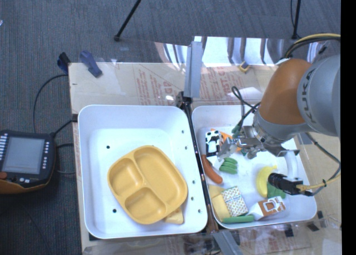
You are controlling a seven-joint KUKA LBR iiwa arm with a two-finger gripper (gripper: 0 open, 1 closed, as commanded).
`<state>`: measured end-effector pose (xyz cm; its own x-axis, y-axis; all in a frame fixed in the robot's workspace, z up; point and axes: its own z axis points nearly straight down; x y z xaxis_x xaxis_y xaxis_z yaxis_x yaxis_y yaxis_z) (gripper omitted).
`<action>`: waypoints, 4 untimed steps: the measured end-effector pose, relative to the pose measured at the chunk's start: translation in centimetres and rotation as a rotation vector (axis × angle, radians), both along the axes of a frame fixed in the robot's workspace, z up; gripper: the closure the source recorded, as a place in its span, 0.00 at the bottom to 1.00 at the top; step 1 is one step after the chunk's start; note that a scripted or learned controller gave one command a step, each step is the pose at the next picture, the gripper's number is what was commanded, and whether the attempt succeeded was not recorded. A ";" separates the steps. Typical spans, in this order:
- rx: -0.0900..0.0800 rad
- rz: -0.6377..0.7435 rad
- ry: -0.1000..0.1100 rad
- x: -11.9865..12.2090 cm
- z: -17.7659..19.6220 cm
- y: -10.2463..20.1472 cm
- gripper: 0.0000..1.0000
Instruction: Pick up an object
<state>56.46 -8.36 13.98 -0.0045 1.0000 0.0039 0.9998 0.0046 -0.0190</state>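
Gripper (pixel 233 147), low in the right bin (pixel 308 206): we cannot tell its state. Toys beneath and beside it: green pod (pixel 228 165), sausage (pixel 212 171), banana (pixel 265 179). We judge the reach stage; next, closing squarely on one toy.

**Hidden and cut-off parts over the two bins**

The arm (pixel 303 98) runs out of the picture at the right edge and covers the far right corner of the right bin (pixel 308 206). The gripper (pixel 233 147) is too small and cluttered to read its fingers. A yellow piece (pixel 177 218) lies mostly hidden under the divided yellow tray (pixel 147 184). The handheld screen (pixel 25 159) is cut by the left edge.
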 end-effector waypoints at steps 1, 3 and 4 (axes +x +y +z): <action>-0.003 0.152 -0.041 6.2 -3.7 -2.2 0.00; -0.010 0.248 -0.046 8.8 -3.7 -2.2 0.00; -0.011 0.361 -0.049 8.9 -3.6 -1.4 0.00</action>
